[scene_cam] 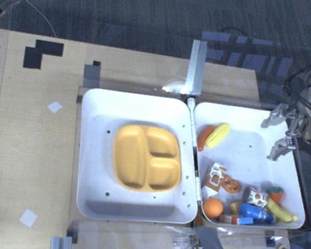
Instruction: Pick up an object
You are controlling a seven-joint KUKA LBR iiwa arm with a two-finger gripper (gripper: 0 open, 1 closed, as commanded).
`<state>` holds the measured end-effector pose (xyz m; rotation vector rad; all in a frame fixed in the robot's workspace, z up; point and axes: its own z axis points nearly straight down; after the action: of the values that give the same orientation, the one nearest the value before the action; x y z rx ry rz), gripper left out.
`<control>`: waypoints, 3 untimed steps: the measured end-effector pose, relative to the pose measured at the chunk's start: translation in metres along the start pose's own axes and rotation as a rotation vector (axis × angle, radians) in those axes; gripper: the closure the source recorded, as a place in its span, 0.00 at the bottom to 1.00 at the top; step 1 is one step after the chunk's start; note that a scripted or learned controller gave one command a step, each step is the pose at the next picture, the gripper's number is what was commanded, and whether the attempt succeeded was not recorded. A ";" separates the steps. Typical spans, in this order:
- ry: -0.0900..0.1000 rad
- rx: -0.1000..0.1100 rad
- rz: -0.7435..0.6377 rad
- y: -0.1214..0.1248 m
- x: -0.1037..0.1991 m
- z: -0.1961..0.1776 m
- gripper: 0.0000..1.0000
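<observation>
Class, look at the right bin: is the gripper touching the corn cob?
Apart. The camera view shows the gripper at the bin's right edge, with bare white floor between it and the corn cob.

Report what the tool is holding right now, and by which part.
Nothing is held. The tool hangs over the right white bin's far right edge with open fingers, apart from the yellow toy corn and the other toys.

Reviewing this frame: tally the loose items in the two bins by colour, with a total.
Yellow: 3, the divided tray in the left bin, the corn and the banana
Orange or red: 3, the orange ball, the red-orange piece beside the corn, the small red item
Blue: 1, the blue item
White with print: 2, the cartons
Brown: 1, the pretzel
Total: 10
</observation>
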<state>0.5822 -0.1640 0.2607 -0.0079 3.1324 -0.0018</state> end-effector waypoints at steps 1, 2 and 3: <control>0.006 -0.001 0.278 -0.026 -0.024 0.132 0.00; 0.000 0.000 -0.137 -0.026 -0.006 0.144 0.00; 0.002 -0.002 0.193 0.017 0.029 0.144 0.00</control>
<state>0.5544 -0.1473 0.1167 0.2938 3.1209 0.0023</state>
